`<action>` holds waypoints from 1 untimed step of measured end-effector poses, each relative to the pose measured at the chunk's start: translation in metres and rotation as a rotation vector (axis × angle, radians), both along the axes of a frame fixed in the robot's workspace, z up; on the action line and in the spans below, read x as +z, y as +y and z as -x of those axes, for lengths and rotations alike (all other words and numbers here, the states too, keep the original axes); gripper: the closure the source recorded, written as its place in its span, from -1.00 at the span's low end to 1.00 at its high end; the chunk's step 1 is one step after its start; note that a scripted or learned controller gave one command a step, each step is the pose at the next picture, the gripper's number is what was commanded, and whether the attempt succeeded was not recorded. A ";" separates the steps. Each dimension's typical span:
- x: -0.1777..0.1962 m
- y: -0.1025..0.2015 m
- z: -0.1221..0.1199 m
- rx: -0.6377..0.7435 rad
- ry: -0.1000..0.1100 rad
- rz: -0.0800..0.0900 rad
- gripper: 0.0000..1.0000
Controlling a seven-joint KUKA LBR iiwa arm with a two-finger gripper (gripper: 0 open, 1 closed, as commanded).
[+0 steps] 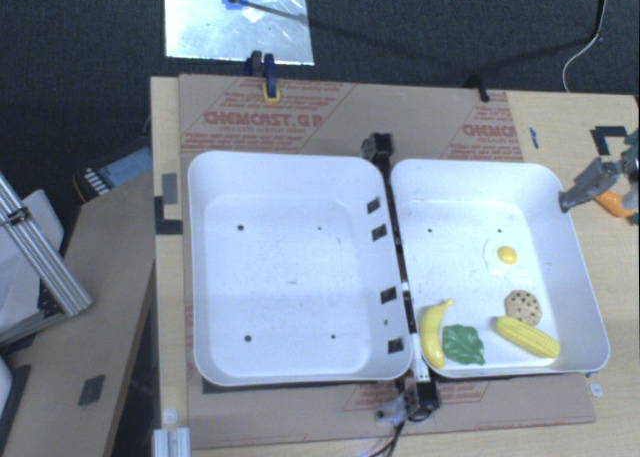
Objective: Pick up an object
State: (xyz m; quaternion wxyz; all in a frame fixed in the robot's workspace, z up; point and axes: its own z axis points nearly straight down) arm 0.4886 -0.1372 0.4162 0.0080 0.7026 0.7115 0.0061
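Observation:
The right bin (470, 185) holds several toy foods near its front. A fried egg (505, 256) lies toward the right side, with a brown cookie (522, 306) in front of it. A yellow corn cob (527, 337) lies at the front right. A yellow banana (433, 333) rests along the bin's left wall, touching a green leafy piece (463, 344). My gripper (590, 188) hangs at the view's right edge, over the right bin's far right corner, well apart from all the foods and with nothing visibly in it.
The left bin (215, 245) sits beside the right one, joined by a dark clip strip (392, 245). Cardboard (330, 115) lies under both bins. A shiny metal sheet (237, 5) lies beyond the bench, and an aluminium frame (40, 255) stands at the left.

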 end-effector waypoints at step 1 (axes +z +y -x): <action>0.122 0.067 -0.002 0.000 0.001 -0.002 -1.00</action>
